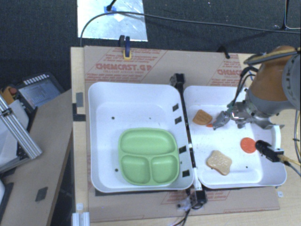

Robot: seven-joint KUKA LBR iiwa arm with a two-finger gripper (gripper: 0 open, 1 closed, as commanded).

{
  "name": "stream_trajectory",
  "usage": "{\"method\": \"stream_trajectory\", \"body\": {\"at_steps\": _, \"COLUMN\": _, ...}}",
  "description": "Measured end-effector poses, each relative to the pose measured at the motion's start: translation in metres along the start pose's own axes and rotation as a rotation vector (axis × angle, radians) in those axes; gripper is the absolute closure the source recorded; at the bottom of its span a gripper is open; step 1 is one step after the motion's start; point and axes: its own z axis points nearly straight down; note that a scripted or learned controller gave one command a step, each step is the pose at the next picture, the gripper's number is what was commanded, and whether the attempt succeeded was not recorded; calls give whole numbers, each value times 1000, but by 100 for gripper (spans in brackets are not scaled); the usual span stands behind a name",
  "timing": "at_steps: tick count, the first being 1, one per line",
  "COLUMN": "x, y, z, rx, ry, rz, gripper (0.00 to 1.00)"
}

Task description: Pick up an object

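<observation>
hand (220, 122) in right bin (268, 178), brown cracker (202, 117) just left of it

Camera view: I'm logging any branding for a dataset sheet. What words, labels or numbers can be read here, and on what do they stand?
"CHEMCAST GP" in red print, on the brown protective sheet under the two white bins, top left.
The same red print repeats at the sheet's top right, partly hidden; likely "CHEMCAST".
Smaller red lines beneath both: too blurred to read.
Grey device with a screen at left: markings too small to read.
</observation>
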Motion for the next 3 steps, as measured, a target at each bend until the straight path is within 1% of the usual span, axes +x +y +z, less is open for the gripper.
{"method": "stream_trajectory", "body": {"at_steps": 1, "x": -7, "y": -8, "z": 51, "rx": 2, "ry": 1, "rz": 2, "gripper": 0}}
{"method": "stream_trajectory", "body": {"at_steps": 2, "x": -7, "y": -7, "z": 61, "rx": -2, "ry": 0, "rz": 2, "gripper": 0}}
{"method": "stream_trajectory", "body": {"at_steps": 3, "x": -7, "y": -6, "z": 50, "rx": -4, "ry": -1, "rz": 1, "gripper": 100}}
